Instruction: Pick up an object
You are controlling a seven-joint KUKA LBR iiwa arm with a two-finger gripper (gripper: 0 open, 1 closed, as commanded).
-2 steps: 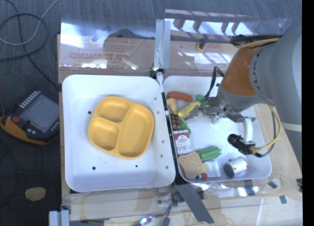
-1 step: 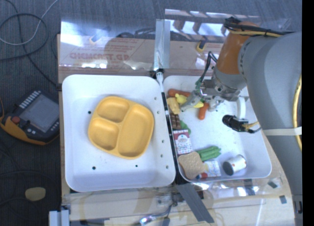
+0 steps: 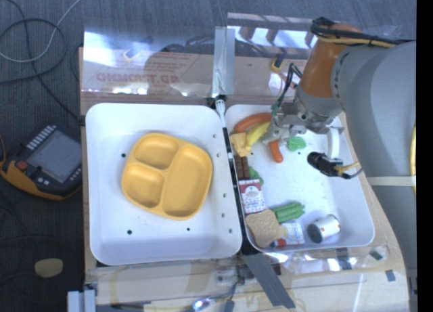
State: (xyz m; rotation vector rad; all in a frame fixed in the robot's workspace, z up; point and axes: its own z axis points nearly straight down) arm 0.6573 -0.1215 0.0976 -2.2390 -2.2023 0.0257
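Yellow tray [image 3: 167,174] in left bin [image 3: 101,236]; toy food in right bin [image 3: 352,202]; claw [image 3: 283,130] grip unclear.

We cannot make out the fingers of the tool [image 3: 283,130]; the wrist covers them and part of the orange toy [image 3: 249,122] beneath. The grey arm [image 3: 379,101] is cut off at the right edge. The items in the near right bin [image 3: 352,236] overlap, too small for us to name.
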